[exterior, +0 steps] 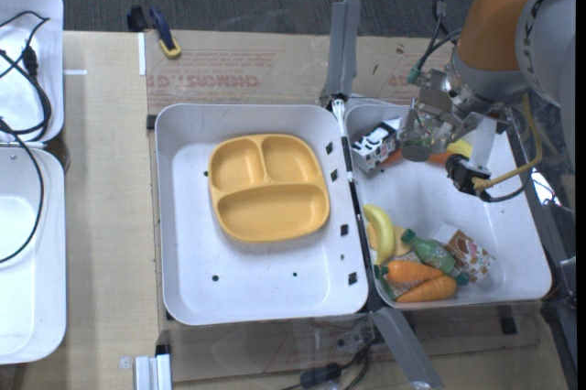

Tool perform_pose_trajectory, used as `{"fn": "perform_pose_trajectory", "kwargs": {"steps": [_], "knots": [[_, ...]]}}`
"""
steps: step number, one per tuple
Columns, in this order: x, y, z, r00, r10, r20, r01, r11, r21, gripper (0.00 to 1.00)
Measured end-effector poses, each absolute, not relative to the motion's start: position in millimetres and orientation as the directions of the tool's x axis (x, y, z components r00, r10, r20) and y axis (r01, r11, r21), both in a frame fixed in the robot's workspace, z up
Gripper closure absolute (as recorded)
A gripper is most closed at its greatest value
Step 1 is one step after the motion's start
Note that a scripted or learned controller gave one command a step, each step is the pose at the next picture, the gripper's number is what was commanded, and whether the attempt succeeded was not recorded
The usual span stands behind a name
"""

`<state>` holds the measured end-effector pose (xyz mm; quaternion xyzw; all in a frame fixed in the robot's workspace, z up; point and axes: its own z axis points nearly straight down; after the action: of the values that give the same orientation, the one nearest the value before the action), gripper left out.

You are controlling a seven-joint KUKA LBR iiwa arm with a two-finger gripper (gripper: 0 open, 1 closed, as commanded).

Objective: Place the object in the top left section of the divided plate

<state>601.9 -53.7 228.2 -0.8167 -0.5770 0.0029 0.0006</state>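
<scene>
1. You have the pale wooden desk [101,196] carrying two shallow white bins side by side: the left bin [183,278] and the right bin [513,278], their near walls touching.
2. The grey arm with its orange band [499,8] reaches in from the right and hangs over the far end of the right bin.
3. In the left bin lies the yellow-orange divided plastic plate [270,187], flat, with two small sections on its far side and one long section nearer you (all three look bare).
4. The jaws [423,141] sit low over the right bin's far part, beside a small black-and-white boxy item [373,146]; you cannot tell from here whether they are spread or pinching anything.
5. In the right bin's near corner you see a heap: a yellow banana [382,232], a green bottle-shaped toy [430,251], two orange carrots [421,280] and a small printed packet [469,255], all touching or overlapping.
</scene>
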Motion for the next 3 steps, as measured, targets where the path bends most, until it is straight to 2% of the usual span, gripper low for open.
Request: {"fn": "perform_pose_trajectory", "kwargs": {"steps": [1, 3], "knots": [[658.7, 29.2, 190.8, 0.248, 0.969, -0.003, 0.969, -0.248, -0.001, 1.00], [659.0, 140.3, 208.1, -0.040, 0.999, -0.002, 0.999, 0.040, -0.001, 1.00]]}}
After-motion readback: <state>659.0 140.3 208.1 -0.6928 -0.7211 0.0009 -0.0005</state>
